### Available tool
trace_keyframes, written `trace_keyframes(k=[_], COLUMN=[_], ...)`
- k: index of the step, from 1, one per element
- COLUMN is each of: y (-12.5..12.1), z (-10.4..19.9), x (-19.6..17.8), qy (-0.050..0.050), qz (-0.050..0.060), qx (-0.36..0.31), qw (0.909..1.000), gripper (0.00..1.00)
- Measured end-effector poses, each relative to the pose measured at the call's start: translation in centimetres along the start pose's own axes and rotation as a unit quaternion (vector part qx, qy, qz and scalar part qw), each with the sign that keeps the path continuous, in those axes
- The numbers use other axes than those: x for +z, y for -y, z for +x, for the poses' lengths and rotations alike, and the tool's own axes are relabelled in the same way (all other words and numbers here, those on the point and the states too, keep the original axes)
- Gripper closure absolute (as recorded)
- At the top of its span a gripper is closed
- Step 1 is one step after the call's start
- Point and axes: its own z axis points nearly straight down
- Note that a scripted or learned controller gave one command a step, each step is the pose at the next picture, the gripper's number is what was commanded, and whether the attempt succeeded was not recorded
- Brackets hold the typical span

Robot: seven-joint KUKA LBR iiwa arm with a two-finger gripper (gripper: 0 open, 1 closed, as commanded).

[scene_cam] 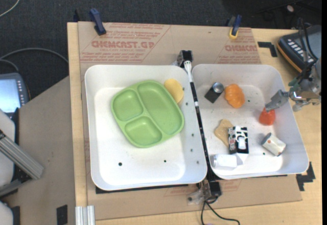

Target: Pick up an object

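In the left bin (97, 116) you see a green divided plate (147, 114). In the right bin (288, 132) an orange object (235, 95) lies left of a small red object (267, 115), where your claw (278, 100) hovers; its opening you cannot tell.

One fixed camera is looking down on the bench (153, 40) from above, at a slant rather than straight overhead. It is sitting well back: the whole bench top is falling inside the view, with dark floor showing beyond the far edge and along the left edge. Both white bins, the left bin (97, 116) and the right bin (291, 137), are lying side by side across the middle of the view, their long sides running slightly skewed to the frame. The far edge of the bench, with two clamps (97, 20), is appearing toward the top. The arm (306, 88) is entering from the right edge of the bench.
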Motion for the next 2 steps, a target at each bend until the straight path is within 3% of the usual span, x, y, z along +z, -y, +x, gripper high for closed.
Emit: trace_keyframes(k=[1,2], y=[-3.5,2.4], z=[0.1,7.9], x=[11.4,11.1], qy=[-0.006,-0.002], qz=[0.001,0.002], qx=[-0.003,-0.001], qw=[1.0,1.0], gripper=[0.0,0.0])
